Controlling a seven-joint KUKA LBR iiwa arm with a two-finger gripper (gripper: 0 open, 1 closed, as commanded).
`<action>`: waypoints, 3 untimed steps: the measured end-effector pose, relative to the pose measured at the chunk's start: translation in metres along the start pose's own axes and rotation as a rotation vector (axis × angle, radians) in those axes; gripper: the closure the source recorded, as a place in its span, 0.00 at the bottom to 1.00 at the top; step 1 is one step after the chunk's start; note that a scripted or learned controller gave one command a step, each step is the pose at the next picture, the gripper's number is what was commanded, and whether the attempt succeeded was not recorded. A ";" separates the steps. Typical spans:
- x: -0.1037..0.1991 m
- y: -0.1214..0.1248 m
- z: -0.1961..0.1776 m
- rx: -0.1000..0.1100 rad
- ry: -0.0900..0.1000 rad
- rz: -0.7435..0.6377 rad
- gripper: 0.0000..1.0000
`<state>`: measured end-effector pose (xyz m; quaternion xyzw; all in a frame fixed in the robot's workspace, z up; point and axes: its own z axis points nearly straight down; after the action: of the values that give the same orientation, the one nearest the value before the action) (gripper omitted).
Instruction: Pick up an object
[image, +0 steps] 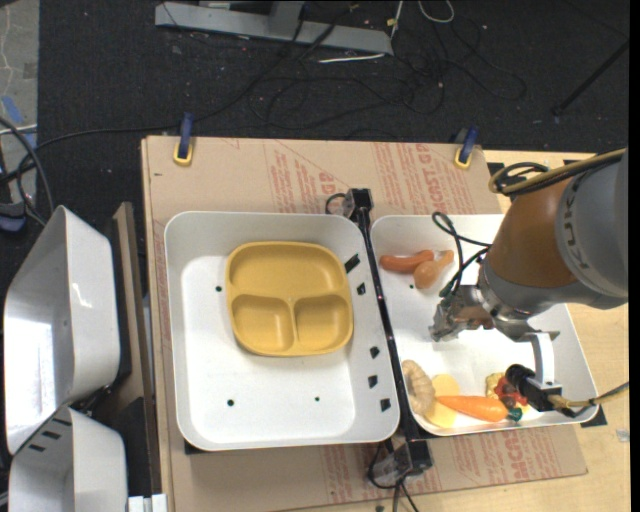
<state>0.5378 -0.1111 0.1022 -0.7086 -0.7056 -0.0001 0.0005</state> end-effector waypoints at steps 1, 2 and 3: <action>-0.003 -0.003 -0.044 -0.004 -0.002 -0.002 1.00; -0.009 -0.001 -0.088 -0.006 -0.002 -0.006 1.00; -0.009 0.000 -0.114 -0.005 -0.002 -0.007 1.00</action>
<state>0.5381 -0.1202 0.2159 -0.7063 -0.7079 -0.0009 -0.0018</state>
